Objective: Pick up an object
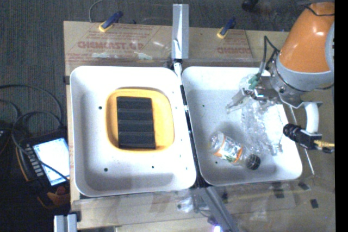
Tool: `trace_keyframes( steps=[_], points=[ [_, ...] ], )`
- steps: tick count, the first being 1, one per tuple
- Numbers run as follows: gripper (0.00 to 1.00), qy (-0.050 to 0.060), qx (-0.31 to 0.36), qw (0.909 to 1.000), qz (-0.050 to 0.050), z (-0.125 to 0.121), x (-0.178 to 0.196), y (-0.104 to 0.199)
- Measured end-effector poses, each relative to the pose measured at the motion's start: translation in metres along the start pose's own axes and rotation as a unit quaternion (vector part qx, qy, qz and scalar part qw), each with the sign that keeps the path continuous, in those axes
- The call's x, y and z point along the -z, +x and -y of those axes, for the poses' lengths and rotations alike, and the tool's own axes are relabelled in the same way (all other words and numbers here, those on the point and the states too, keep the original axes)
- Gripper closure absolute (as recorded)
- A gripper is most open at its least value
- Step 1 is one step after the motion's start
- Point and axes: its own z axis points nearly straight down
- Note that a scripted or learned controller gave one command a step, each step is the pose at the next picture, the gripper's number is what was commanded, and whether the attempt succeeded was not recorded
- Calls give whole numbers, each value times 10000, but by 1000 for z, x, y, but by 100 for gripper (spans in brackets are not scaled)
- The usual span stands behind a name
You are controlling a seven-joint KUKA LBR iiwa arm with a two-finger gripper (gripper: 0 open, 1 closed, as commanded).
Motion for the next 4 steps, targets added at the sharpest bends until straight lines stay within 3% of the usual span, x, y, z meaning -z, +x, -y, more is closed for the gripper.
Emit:
trace_keyframes(
  steps=[1,2,3,4],
  points=[
    [0,-20,-281,9996,0,-1,-151,2],
    [0,-14,481,9988,4,20,-1,14],
    [0,-34,1464,9892,7,22,-147,-34],
    [0,-19,240,9997,12,-6,-114,-82]
  ],
)
